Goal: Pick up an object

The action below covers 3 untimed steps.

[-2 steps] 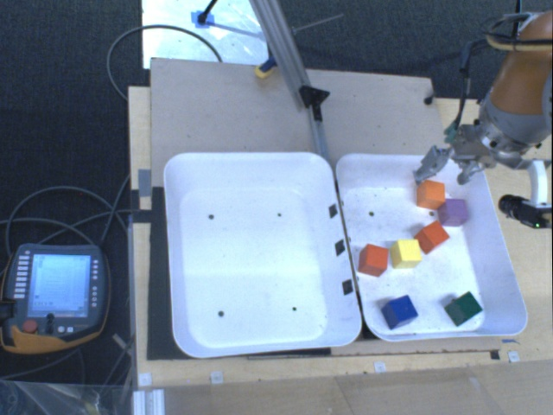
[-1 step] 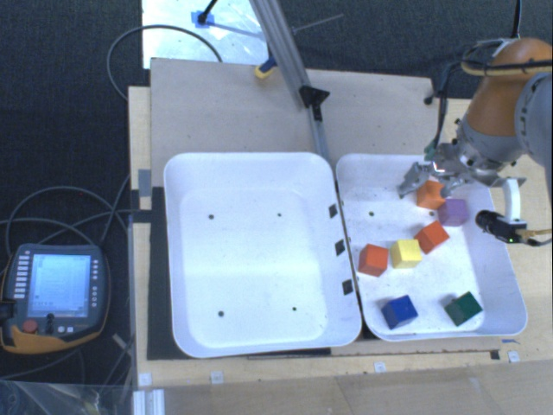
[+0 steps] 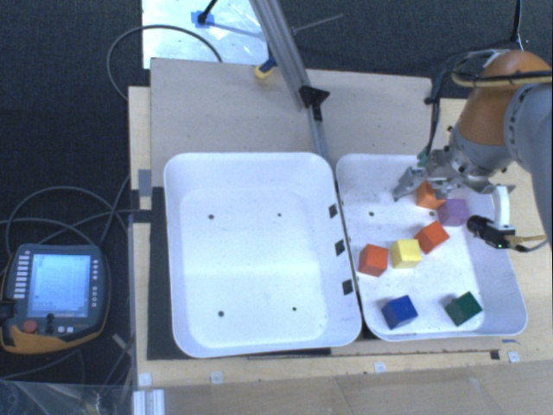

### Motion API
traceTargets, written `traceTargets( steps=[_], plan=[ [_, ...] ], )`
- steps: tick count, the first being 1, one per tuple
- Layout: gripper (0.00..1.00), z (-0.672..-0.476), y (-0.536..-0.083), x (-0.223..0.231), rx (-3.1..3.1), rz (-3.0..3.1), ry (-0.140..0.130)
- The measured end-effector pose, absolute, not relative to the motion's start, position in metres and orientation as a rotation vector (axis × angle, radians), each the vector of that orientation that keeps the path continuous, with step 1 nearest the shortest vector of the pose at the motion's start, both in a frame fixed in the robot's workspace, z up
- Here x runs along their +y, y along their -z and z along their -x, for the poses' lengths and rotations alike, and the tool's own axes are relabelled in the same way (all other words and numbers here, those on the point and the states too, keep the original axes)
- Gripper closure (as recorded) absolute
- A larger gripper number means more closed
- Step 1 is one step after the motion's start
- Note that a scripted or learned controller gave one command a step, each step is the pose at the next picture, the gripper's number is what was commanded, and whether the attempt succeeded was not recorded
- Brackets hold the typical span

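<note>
The grey metal two-finger gripper hangs low in the smooth white plastic right bin, directly over a small orange cube beside a pale purple block; its grip cannot be told. Nearby lie matte cubes: orange-red, yellow, orange, blue, dark green.
</note>
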State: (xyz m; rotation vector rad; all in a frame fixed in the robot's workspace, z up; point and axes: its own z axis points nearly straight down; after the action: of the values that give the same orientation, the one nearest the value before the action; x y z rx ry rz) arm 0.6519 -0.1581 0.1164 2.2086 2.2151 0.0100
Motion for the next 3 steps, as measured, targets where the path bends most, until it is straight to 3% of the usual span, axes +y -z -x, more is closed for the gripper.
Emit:
traceTargets(
  steps=[1,3],
  plan=[
    [1.0,-0.654,-0.128,-0.159,2.213,-2.201,-0.013],
    [1.0,-0.663,-0.24,-0.148,2.222,-2.208,-0.009]
  ],
)
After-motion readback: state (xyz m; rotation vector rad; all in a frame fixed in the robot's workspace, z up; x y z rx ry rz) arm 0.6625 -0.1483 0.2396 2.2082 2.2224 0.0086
